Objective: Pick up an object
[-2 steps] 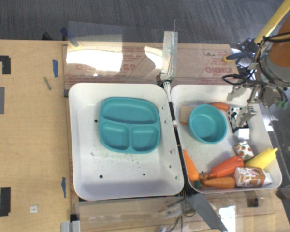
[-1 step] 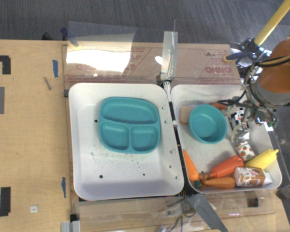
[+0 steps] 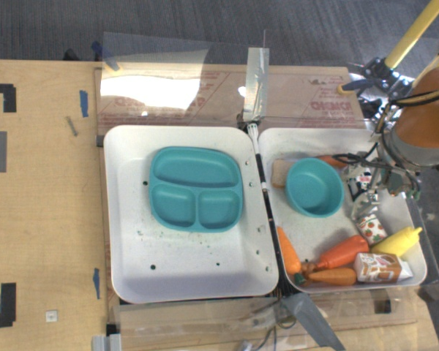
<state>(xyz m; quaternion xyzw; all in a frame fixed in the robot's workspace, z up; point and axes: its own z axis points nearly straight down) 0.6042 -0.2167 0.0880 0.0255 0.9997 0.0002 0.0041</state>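
Observation:
The right bin (image 3: 311,232) holds a teal bowl (image 3: 314,187), a tan block (image 3: 279,172) behind it and an orange piece (image 3: 335,161) at the back. Near the front lie a carrot (image 3: 287,248) along the left wall, two more orange carrots (image 3: 344,251), a small printed carton (image 3: 380,268), a yellow bottle (image 3: 399,240) and a white strawberry-printed item (image 3: 372,227). My gripper (image 3: 364,199) hangs low in this bin, just right of the bowl and directly above the strawberry-printed item. The wrist and cables hide how it stands.
The left bin (image 3: 124,218) carries a teal divided plate (image 3: 196,189). A clear upright divider (image 3: 254,86) stands behind the gap between the bins. The arm's orange band (image 3: 424,119) looms over the right bin's far right corner.

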